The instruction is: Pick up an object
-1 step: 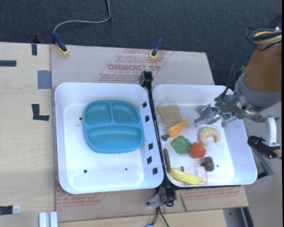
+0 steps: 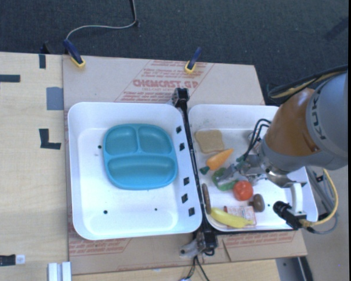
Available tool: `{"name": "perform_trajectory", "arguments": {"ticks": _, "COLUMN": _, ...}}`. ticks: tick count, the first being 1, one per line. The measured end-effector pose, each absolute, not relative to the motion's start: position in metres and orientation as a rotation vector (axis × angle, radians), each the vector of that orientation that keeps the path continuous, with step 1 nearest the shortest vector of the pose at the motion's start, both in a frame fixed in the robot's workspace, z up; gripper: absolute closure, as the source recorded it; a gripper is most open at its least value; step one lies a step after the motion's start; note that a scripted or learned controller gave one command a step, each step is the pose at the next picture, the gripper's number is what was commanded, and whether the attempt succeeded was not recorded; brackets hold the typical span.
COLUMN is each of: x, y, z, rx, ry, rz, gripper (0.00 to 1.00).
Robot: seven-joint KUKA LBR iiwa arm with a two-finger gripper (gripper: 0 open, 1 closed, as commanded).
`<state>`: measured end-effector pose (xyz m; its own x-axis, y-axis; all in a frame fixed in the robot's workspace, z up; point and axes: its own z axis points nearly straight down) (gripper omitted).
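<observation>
The right bin point(image 2: 222, 115) holds several toy foods: a tan bread slice point(image 2: 209, 140), an orange carrot point(image 2: 219, 158), a green vegetable piece point(image 2: 222, 179), a red tomato point(image 2: 243, 190), a brown nut-like piece point(image 2: 257, 202) and a yellow banana point(image 2: 229, 218) on a small card. My gripper point(image 2: 241, 167) reaches down from the right over the green piece, just above the tomato. Its tips are dark and cluttered against the green piece, so their state is unclear.
The left bin point(image 2: 85, 157) holds a blue divided plate point(image 2: 140, 156). A black clamp bar point(image 2: 187, 151) runs between the two bins. Two yellow clamps point(image 2: 74, 55) point(image 2: 193, 63) pin the cardboard at the back. The arm's body point(image 2: 298, 127) covers the right bin's right side.
</observation>
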<state>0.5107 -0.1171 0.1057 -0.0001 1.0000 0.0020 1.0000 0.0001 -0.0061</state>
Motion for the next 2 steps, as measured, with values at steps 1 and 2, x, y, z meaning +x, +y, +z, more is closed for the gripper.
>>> {"name": "perform_trajectory", "arguments": {"ticks": 1, "x": 0.4855, "y": -0.1092, "z": 0.0864, "rx": -2.225, "ry": -2.225, "rz": -0.004, "gripper": 0.0}}
{"name": "perform_trajectory", "arguments": {"ticks": 2, "x": 0.4856, "y": -0.1098, "z": 0.096, "rx": -2.227, "ry": -2.224, "rz": -0.004, "gripper": 1.0}}
